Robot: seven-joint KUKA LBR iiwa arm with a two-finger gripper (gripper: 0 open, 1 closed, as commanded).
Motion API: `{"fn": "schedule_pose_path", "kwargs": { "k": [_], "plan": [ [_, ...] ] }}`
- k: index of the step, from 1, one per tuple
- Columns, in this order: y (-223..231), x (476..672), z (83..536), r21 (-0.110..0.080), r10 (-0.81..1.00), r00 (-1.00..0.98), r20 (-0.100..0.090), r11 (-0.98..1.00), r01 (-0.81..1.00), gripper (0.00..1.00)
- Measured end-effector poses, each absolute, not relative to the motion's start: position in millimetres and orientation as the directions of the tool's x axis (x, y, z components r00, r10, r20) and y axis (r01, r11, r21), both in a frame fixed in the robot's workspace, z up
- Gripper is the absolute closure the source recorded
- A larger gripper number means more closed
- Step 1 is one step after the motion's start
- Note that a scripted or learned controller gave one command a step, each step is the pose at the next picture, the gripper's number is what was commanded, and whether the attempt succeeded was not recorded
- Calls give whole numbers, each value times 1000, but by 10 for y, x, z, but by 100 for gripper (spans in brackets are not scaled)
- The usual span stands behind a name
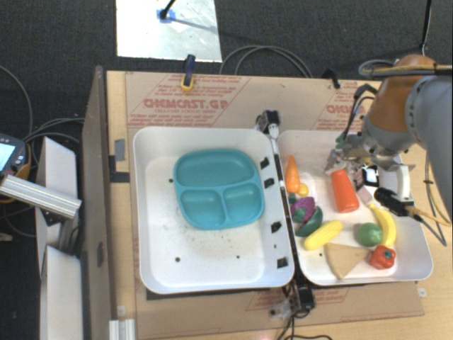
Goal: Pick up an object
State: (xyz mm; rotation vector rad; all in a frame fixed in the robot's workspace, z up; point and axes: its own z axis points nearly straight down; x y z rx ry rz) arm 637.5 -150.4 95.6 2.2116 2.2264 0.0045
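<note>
In the right bin [423, 261] I see 8 toy foods. An orange cylinder [345, 190] lies nearest to me, almost upright in the view. A carrot [291, 173] lies at the left wall, with a purple piece [304, 208] and a green piece [308, 225] below it. A yellow corn [322, 234], a tan wedge [345, 259], a green lime [367, 234], a banana [385, 223] and a red pepper [382, 257] lie in the front part.

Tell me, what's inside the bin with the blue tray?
The left bin holds just the blue tray, whose three compartments hold nothing. Small dark specks dot the bin's white floor. Whatever lies under the tray is covered.
</note>
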Motion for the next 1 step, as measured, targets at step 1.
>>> {"fn": "schedule_pose_path", "kwargs": {
  "k": [1],
  "plan": [
    [-436,6325,1899,7,1000,-12,2,12,1000,100]
  ]
}}
